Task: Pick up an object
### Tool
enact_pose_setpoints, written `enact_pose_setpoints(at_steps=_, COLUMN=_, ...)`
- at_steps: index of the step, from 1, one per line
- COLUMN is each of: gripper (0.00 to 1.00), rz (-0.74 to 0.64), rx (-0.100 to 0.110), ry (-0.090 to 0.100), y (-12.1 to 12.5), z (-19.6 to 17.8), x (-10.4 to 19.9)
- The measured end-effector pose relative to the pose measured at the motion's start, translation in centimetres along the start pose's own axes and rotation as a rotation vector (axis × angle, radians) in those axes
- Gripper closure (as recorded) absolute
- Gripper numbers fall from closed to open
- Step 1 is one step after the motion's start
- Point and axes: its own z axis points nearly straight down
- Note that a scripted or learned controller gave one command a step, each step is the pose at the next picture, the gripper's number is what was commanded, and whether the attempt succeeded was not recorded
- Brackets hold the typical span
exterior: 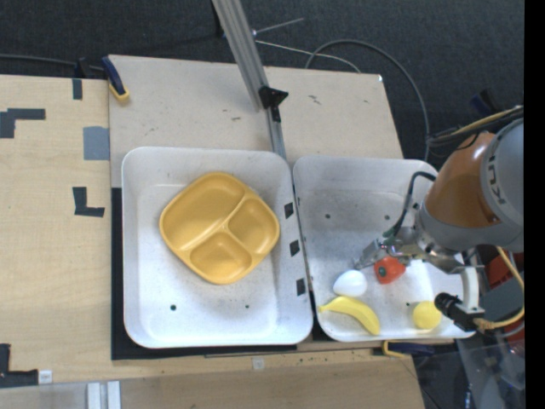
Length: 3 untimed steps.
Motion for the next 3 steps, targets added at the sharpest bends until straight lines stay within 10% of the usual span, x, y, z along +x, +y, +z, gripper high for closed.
enact_pose_setpoints(at_steps=1, gripper=1.0, rz=-0.001, rx=0.001, ry=0.002, y=0.0, z=-1.1, x=0.1)
enact_pose_setpoints(at_steps=3, gripper=1.0, rz=-0.001, rx=-0.004, ry=0.0, y=0.1, z=-11.6, x=0.2)
